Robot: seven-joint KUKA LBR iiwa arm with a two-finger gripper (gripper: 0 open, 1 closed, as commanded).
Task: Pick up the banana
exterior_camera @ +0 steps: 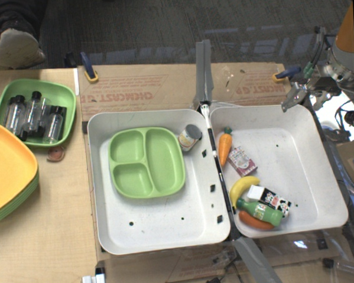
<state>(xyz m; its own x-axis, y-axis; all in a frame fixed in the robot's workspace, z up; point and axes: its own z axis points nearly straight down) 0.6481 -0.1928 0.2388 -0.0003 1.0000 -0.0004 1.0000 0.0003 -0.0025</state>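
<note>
At the left edge a stack of orange plates (10, 170) is cut off by the frame. Just beyond it on the bench, a green tray (36, 113) holds several dark-capped vials (33, 116); their exact count is hard to make out. A small brownish thing (55, 154) lies on the bench just near of that tray, too small to identify.

The left bin (105, 230) holds a green divided plate (147, 162), its three compartments bare. A small can (190, 136) lies tipped over at the plate's far right corner, close to the bin's right wall.

The right bin (321, 178) has its things gathered along its left side. A carrot (224, 147) lies farthest, with its green top pointing away. Just right and near of it is a small pink carton (241, 160). Nearer still lies the banana (243, 189), curved, against the bin's left wall; its near end is partly hidden by a black-and-white box (267, 197) and a green bottle (260, 211). The bottle lies on its side across an orange-red thing (255, 222), which it mostly hides, so what it is cannot be told.

The gripper (302, 96) hangs over the far right corner of the right bin, well apart from the banana. It is small and cluttered against the background, so I cannot tell whether the jaws are apart or together. The arm is cut off at the right edge.
</note>
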